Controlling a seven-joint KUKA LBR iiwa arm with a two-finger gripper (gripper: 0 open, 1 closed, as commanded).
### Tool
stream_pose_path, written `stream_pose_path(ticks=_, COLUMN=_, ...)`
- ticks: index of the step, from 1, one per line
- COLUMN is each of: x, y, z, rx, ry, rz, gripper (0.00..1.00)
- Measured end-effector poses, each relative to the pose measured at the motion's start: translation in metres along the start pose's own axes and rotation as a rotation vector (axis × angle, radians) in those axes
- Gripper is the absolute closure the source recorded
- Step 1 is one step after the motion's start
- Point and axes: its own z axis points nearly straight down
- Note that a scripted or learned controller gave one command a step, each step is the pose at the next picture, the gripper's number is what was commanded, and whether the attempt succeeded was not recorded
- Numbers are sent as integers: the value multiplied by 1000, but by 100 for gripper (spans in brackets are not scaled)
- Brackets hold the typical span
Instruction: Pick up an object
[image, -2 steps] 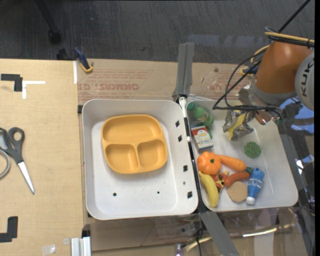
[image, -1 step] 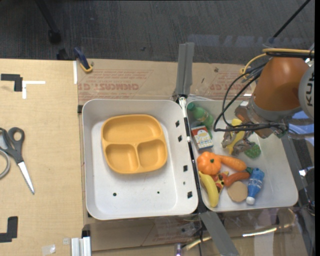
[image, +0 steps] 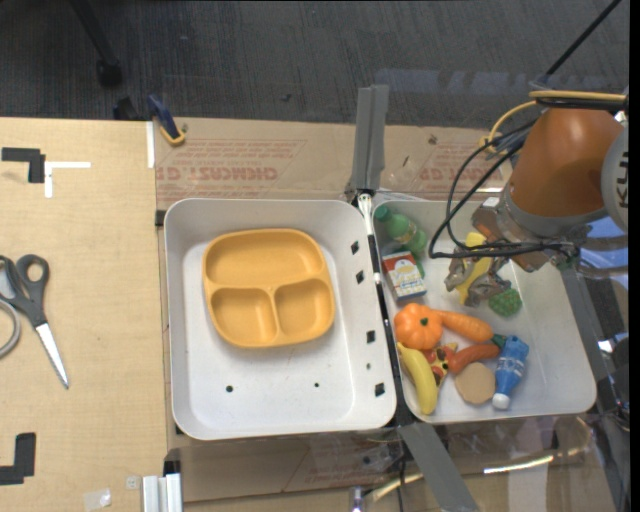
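while the gripper hangs low in the right bin among the toys, i can't tell its state, so i count nothing as picked.

We take this for a robotics lab or test cell. The surface is covered in plain cardboard with black tape marks, and two shallow white bins sit side by side on it. A grey arm with an orange band and loose cables reaches in. Toy food and a yellow divided plate serve as props. Scissors lie to one side, and dark carpet shows beyond.
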Motion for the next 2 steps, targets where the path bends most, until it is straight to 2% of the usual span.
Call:
stream_pose_path(ticks=1, x=-41, y=42, z=-90, rx=0, ry=0, rz=21, gripper=100)
stream_pose_path(ticks=2, x=-31, y=2, z=-195, rx=1, ry=0, rz=140, gripper=100)
